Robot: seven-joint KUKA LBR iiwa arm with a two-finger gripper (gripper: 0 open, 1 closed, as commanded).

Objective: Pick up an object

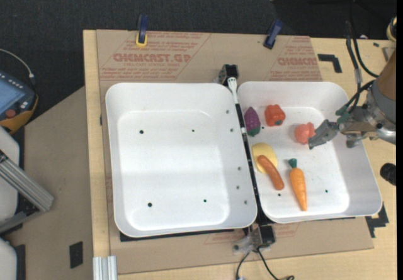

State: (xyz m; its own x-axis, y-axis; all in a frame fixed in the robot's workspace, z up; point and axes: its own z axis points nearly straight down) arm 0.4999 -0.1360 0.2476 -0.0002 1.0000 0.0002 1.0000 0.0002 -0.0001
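Several toy foods lie in the right bin (352, 184). A purple eggplant (252, 120) is beside the divider, with a red pepper (274, 115) to its right. A pink-red fruit (303, 132) lies right of the pepper. Lower down are a yellow piece (263, 150), an orange-red sausage (271, 172) and a carrot (298, 188). My gripper (318, 136) reaches in from the right, low over the bin. Its tip is right beside the pink-red fruit, at that fruit's right edge. Whether it touches the fruit is unclear.
The left bin (176, 159) sits next to the right one, with a black clip (228, 74) at the top of the seam. Both bins rest on a cardboard sheet (189, 52). Cables (356, 58) hang near the arm at the right.
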